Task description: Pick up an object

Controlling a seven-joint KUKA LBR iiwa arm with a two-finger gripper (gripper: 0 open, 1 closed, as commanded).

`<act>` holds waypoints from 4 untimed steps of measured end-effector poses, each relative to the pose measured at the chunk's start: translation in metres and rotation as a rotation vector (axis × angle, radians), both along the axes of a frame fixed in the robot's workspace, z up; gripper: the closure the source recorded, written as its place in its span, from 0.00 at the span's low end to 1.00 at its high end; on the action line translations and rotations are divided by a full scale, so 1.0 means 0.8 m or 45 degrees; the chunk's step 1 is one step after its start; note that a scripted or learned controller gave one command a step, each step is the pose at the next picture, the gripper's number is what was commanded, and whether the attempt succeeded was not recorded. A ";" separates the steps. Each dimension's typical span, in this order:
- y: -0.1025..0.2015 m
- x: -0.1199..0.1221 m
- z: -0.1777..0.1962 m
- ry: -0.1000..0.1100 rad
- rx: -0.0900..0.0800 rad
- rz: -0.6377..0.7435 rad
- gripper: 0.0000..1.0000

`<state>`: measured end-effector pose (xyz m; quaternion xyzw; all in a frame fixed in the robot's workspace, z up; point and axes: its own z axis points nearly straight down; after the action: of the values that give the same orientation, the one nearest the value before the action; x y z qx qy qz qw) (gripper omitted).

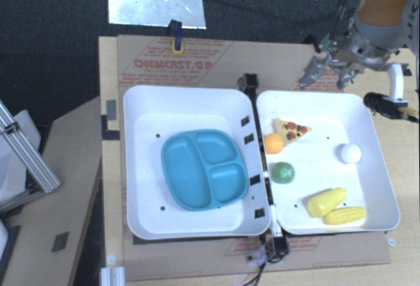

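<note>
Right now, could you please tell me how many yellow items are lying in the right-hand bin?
2. A chunky yellow piece lies near the bin's front edge, and a yellow corn cob lies just in front of it, touching it or nearly so. Nothing appears hidden.

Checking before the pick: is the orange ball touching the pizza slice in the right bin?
Touching. In the camera view the orange ball sits against the lower left edge of the pizza slice, with no white bin floor between them.

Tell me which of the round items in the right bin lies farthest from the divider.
The white ball, by the bin's right wall; the orange ball and green ball sit beside the divider.
</note>
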<state>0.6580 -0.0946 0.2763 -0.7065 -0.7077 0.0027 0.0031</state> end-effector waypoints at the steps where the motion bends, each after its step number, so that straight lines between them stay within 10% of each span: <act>1: 0.000 0.002 0.008 -0.013 -0.001 0.002 0.00; 4: -0.004 -0.002 -0.177 -0.009 -0.001 -0.001 0.00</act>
<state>0.6565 -0.0976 0.1350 -0.7067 -0.7075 0.0005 0.0002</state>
